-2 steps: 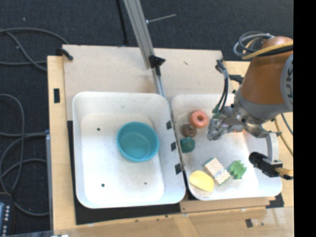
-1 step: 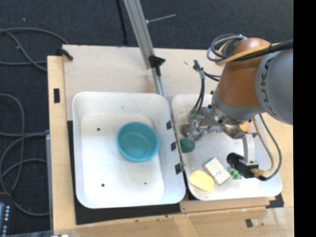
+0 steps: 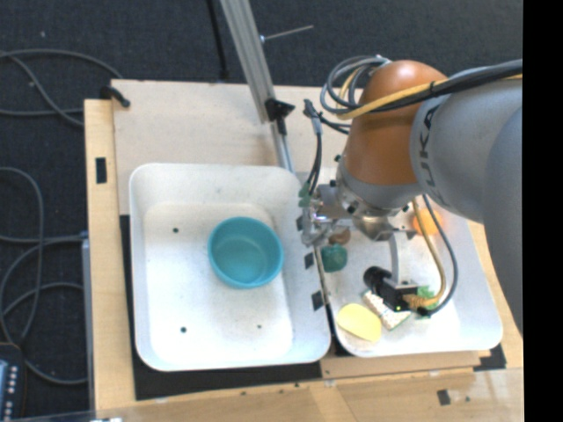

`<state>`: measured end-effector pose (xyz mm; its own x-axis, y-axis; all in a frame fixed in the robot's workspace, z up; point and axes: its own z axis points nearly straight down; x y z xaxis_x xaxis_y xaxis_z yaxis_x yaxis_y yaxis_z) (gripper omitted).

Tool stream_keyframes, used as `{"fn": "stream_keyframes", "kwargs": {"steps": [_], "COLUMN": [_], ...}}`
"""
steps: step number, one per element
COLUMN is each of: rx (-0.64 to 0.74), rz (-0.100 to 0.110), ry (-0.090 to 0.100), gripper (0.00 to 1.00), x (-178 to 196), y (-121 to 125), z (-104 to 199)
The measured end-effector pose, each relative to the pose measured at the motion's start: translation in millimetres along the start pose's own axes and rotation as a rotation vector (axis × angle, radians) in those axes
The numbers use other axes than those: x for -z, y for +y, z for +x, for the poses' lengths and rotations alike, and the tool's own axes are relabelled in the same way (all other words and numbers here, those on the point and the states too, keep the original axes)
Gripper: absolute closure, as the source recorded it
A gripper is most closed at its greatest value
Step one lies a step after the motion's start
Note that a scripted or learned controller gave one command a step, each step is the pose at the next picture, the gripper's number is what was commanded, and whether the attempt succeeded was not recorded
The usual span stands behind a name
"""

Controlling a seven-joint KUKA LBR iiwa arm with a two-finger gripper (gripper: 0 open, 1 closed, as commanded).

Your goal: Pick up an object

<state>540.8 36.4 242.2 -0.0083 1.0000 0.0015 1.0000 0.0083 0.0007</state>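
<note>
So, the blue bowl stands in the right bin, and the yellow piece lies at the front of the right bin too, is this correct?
Not quite. The camera view shows the blue bowl standing in the left bin, alone there, not in the right one. The yellow piece does lie at the front of the right bin, as you said.

The arm (image 3: 440, 148) hides much of the right bin (image 3: 466, 297). Under the arm's edge an orange thing (image 3: 433, 222) peeks out, perhaps a ball; the small green thing (image 3: 333, 257) beside the arm is blurred.
</note>
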Motion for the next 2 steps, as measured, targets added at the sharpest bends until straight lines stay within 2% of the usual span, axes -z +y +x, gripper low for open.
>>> {"fn": "stream_keyframes", "kwargs": {"steps": [1, 2], "rx": [-0.001, -0.006], "rz": [0.002, 0.001], "ry": [-0.001, -0.001], "gripper": [1.00, 0.00], "x": [-6.4, -6.2], "y": [-7.0, -6.6], "z": [45.3, 42.9]}}
